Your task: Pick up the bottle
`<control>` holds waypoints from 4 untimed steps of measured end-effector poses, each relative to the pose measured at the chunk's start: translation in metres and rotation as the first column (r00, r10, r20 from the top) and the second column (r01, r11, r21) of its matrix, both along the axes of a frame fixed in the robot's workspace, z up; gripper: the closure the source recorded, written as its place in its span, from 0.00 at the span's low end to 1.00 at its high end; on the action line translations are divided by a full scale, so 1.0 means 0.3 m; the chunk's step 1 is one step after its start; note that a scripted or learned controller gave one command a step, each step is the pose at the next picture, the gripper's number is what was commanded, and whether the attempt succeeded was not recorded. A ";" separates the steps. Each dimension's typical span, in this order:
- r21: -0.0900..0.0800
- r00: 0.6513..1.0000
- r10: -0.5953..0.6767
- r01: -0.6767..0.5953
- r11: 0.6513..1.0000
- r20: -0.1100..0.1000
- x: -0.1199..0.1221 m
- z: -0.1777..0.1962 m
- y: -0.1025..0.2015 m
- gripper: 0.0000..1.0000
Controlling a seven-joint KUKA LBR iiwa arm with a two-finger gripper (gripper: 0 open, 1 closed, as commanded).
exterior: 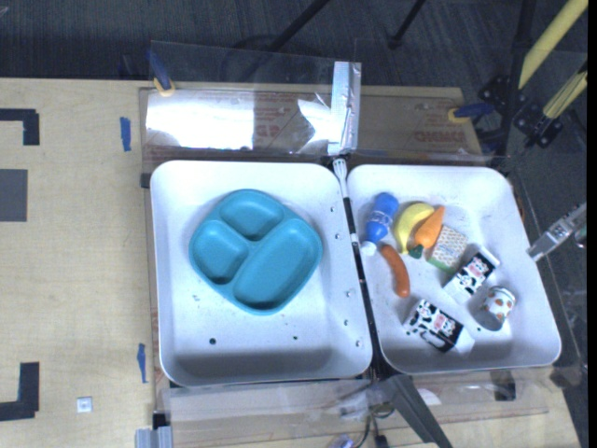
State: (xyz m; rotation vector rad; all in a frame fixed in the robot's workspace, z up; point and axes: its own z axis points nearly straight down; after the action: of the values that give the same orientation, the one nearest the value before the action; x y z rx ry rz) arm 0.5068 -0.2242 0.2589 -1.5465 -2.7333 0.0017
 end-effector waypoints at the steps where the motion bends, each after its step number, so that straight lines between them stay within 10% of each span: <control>1: 0.006 0.885 0.466 -0.466 0.885 -0.002 -0.080 0.006 0.000 1.00; 2: -0.001 0.537 0.844 -0.844 0.537 0.003 -0.081 0.164 0.118 1.00; 3: 0.003 0.025 1.000 -1.000 0.025 0.005 -0.084 0.124 0.066 1.00; 4: -0.001 -0.452 0.892 -0.892 -0.452 0.004 -0.029 0.188 0.072 1.00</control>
State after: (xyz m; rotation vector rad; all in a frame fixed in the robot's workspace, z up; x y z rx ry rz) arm 0.4980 -0.2026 0.3153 1.5208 -2.7511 -0.0046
